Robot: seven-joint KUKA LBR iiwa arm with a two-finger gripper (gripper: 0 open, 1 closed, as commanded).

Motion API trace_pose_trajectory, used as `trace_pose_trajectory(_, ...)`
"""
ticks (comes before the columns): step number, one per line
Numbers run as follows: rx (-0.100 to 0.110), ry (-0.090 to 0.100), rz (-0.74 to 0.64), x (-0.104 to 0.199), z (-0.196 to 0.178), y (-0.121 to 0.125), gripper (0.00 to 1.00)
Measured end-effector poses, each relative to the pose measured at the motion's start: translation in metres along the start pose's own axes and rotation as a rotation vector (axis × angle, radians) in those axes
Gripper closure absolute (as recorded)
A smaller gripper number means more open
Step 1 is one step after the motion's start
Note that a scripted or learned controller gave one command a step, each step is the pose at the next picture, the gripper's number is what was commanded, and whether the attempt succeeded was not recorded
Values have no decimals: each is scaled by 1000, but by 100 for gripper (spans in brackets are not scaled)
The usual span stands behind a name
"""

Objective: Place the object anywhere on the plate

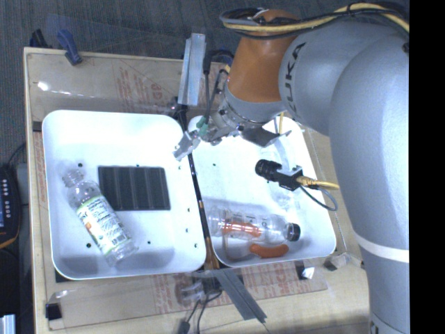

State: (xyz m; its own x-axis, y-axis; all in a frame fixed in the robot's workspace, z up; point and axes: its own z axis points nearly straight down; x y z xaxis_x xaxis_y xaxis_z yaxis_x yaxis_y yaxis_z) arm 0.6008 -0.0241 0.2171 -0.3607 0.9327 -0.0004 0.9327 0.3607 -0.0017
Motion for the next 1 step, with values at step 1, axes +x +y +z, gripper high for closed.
trace_pose_trajectory(1, 5, 2, 158, 71, 26, -14, 0)
